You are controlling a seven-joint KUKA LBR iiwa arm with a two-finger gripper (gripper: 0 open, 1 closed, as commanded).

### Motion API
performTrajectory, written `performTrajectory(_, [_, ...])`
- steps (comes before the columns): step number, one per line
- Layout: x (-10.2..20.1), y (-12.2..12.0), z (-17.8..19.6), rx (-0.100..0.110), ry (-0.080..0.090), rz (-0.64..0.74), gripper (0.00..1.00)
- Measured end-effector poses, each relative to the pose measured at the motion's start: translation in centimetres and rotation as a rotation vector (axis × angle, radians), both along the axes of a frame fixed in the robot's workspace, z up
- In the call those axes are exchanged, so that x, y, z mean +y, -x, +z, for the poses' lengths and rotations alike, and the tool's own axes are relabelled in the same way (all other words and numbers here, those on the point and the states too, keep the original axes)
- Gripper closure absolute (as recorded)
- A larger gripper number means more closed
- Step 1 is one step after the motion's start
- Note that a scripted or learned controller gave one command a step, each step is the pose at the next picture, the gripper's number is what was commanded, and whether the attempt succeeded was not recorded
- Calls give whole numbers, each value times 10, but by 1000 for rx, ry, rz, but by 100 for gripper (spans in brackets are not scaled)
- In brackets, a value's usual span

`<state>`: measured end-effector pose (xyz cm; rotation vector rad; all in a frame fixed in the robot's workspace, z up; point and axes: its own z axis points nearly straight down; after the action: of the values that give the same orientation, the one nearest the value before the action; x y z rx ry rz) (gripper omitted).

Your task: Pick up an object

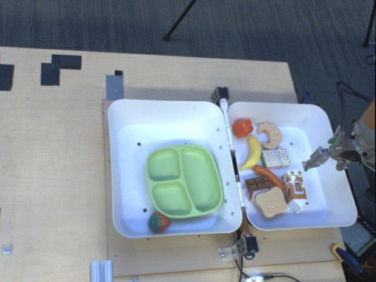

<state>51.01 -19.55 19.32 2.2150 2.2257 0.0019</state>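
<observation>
The carton point(295, 185) lies among toy food in the right bin point(329, 216), and the gripper point(320, 156) hovers at its two o'clock, clasping nothing, fingers seemingly apart, so the approach is underway; next it must descend.

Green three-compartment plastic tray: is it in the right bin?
No, the green three-compartment plastic tray lies in the left white bin, with a small red strawberry toy beside it.

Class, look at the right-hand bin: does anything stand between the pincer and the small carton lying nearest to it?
Nothing visible does. The pincer hangs over the right bin's bare floor, and the carton lies just below and left of it, with open white floor between them. The toast and sausage lie beyond the carton.
</observation>
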Motion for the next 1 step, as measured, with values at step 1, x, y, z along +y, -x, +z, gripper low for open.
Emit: performTrajectory(1, [47, 20, -87, -9, 2, -1, 0])
